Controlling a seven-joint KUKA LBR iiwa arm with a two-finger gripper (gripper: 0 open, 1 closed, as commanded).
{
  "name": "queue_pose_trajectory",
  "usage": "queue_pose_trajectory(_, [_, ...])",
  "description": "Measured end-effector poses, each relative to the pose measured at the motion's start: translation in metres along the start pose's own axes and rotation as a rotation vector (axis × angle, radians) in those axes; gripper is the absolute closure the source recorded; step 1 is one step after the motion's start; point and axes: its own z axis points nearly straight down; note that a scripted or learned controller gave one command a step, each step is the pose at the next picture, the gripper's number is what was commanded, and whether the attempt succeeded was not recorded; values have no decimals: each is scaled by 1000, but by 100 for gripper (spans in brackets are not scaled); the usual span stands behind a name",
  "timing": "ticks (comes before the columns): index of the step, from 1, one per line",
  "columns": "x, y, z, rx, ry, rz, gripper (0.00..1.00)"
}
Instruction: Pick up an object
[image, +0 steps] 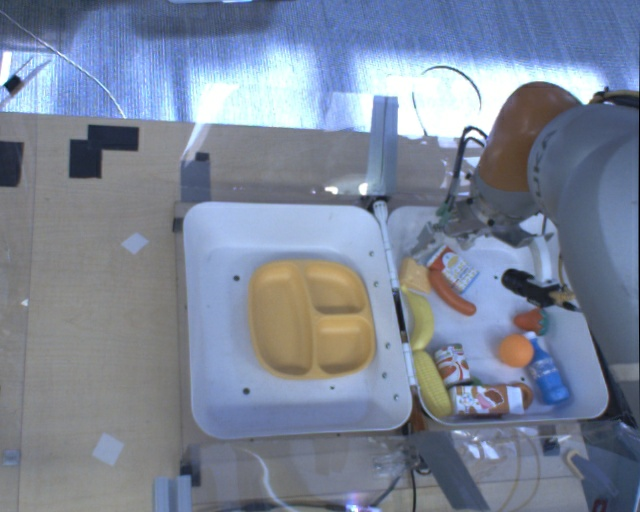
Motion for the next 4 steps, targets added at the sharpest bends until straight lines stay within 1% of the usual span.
queue_pose_trajectory(1, [5, 1, 3, 1, 5, 36, 0])
queue_pose_trajectory(2, [8, 1, 4, 0, 6, 54, 0])
queue_pose_trajectory(3, [6, 1, 4, 1, 7, 38, 0])
queue_pose_trajectory(4, [23, 6, -101, -9, 6, 71, 0])
